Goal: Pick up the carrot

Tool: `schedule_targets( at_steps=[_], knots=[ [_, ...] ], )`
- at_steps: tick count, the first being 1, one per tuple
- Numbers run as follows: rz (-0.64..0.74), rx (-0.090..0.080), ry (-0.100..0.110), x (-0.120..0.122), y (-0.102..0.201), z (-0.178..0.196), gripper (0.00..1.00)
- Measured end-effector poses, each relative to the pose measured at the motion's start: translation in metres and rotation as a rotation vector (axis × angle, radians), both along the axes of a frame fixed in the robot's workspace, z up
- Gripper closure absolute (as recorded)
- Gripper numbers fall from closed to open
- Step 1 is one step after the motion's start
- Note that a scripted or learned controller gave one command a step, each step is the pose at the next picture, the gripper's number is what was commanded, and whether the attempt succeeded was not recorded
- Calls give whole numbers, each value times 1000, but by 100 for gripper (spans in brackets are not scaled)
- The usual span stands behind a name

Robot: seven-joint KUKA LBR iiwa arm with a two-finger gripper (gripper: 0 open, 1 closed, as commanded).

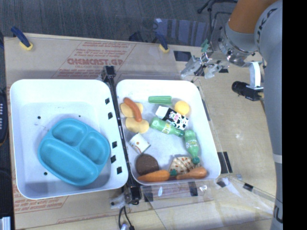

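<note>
Brown board covers the surface [96, 56] under two white bins. The carrot [153, 176] is seen lying along the right bin's [208, 128] near wall. It is judged light, rigid and smooth, best gripped mid-body. The end effector [204, 67] hangs beyond that bin's far corner; its opening cannot be told.

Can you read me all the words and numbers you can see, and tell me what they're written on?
"CHEMCAST GP": big red letters, printed upside down on the brown paper sheet under the bins.
Smaller red lines above and around those letters on the same sheet: too blurred to read.
More red print at the sheet's bottom left corner: too small to read.
The green bottle in the right bin: no print I can make out.
</note>
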State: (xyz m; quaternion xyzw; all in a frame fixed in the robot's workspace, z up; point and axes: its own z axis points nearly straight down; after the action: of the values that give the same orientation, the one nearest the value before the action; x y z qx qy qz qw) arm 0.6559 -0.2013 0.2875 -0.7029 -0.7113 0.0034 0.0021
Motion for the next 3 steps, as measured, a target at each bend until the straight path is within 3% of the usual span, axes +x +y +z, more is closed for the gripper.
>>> schedule_targets(
  at_steps=[1, 2, 3],
  knots=[
    [246, 6, 3, 0, 8, -198, 0],
    [496, 7, 1, -20, -7, -195, 0],
    [504, 7, 2, -18, -6, -184, 100]
  ],
)
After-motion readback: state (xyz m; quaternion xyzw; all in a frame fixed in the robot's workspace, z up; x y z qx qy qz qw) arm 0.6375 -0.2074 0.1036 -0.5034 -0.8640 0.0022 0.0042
